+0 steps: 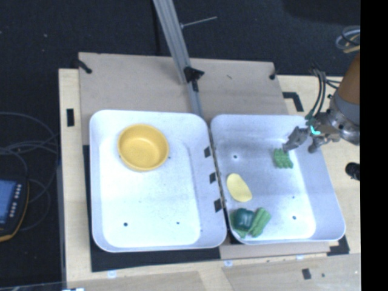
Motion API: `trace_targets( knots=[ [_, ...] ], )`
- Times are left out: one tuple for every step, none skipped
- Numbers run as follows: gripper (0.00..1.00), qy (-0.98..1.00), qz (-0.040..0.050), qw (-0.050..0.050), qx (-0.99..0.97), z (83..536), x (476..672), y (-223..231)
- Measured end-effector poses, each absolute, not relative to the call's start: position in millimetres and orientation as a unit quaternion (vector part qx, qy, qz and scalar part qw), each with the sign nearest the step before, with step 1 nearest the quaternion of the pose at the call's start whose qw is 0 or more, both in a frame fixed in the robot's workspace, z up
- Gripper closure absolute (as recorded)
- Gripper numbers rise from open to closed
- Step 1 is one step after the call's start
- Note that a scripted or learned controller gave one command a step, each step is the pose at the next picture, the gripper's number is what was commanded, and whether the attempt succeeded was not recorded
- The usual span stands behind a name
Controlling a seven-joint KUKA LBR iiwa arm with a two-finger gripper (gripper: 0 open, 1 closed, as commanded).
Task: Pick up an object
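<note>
Two white bins sat side by side; the left bin held a yellow bowl, the right bin a yellow piece, a dark green object and a green pod. The gripper hung over the right bin's far right side, fingers spread and holding nothing; a small green block lay just below and left of its fingertips; whether they touched it I could not tell.
</note>
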State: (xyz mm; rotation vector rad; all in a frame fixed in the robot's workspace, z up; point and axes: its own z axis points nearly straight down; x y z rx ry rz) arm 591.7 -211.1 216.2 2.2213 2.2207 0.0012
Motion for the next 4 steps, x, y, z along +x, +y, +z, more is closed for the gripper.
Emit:
trace_targets(
  knots=[
    [0.0, 0.707, 0.0004, 0.0, 0.707, 216.2, 591.7, -211.1],
    [0.0, 0.707, -0.0011, -0.001, 0.707, 167.7, 583.2, -205.9],
    [0.0, 0.707, -0.0013, -0.002, 0.707, 109.4, 585.9, -198.7],
    [0.0, 0.707, -0.0004, 0.0, 0.707, 100.5, 585.8, -199.2]
  ],
)
